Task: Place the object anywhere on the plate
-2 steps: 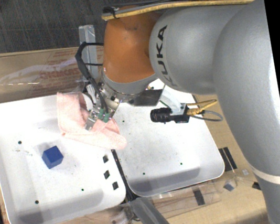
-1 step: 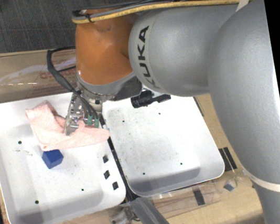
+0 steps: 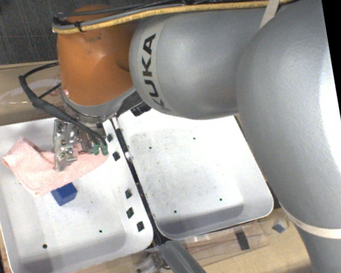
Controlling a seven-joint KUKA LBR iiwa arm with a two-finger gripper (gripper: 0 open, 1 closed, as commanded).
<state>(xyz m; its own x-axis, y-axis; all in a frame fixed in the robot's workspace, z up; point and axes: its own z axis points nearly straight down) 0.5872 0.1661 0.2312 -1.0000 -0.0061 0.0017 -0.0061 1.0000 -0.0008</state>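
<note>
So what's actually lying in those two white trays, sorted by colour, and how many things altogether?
Pink: 1, a crumpled cloth in the left bin, under the gripper.
Blue: 1, a small block in front of the cloth.
Total: 2, both in the left bin.

We count two shallow white bins on the surface: the left bin [image 3: 22, 255] and the right bin [image 3: 197, 180]. In the left bin we count one pink cloth [image 3: 33, 165] and one small blue block [image 3: 65, 194]. One grey arm [image 3: 210, 61] reaches in, with one orange band [image 3: 90, 62] and one claw [image 3: 66, 158] at its end.
</note>
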